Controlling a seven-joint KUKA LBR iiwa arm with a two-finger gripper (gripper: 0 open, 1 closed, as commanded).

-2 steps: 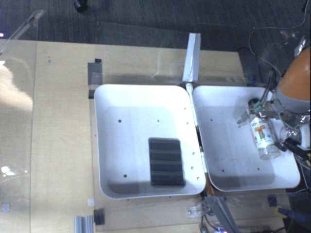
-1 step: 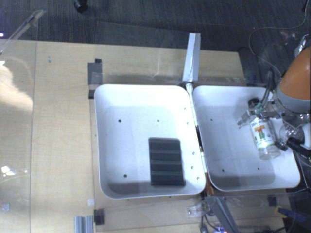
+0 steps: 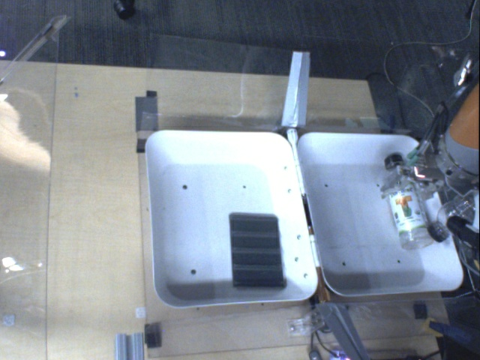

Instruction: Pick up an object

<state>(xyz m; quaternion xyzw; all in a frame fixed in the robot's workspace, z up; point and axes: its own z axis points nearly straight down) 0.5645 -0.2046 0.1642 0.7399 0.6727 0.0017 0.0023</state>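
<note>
A clear plastic bottle (image 3: 406,214) with an orange and green label lies in the right bin (image 3: 352,223), close to its right wall. My gripper (image 3: 418,173) hangs just above the bottle's far end, and the grey arm with its orange band (image 3: 462,130) reaches in from the right. Nothing can be seen held by the gripper. A small dark round piece (image 3: 394,160) shows beside the gripper; I cannot tell what it is. A black ridged block (image 3: 257,250) lies flat in the left bin (image 3: 195,201), near its front wall.
A metal divider post (image 3: 295,88) stands behind the seam between the two bins. Cables and clamps sit at the bench's front right edge (image 3: 337,336). A clear panel covers the bench to the left of the bins.
</note>
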